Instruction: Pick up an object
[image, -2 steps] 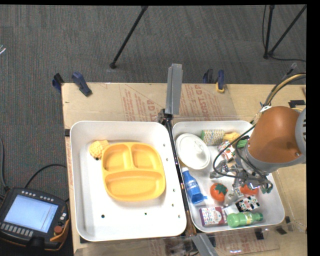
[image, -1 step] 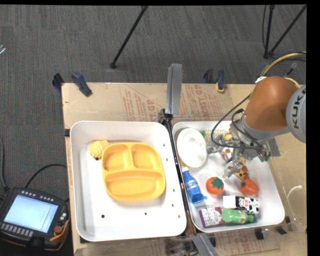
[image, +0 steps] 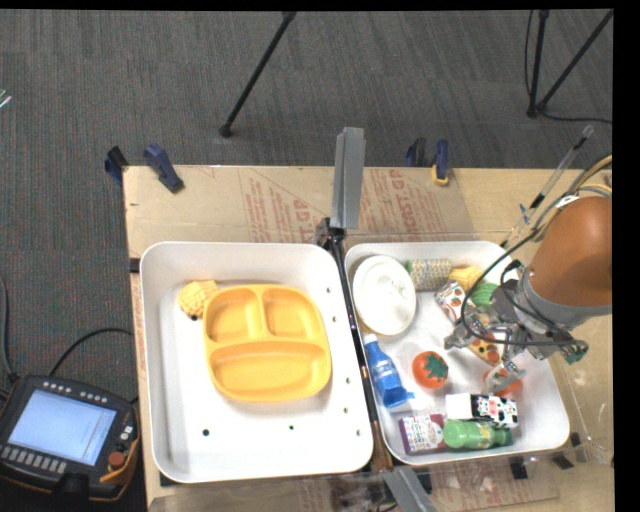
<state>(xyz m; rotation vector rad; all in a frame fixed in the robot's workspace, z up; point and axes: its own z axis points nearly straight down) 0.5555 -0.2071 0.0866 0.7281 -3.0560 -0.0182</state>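
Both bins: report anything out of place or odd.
Nothing looks spilled or damaged. The right bin is crowded with toys, while the left bin holds a yellow divided tray with a yellow corn toy against its upper left corner.

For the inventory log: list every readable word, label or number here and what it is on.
Red print on the bare wooden bench board: lettering present, too blurred to read.
Label on the small purple packet: too small to read.
Lit screen of the grey handheld pendant: nothing legible.
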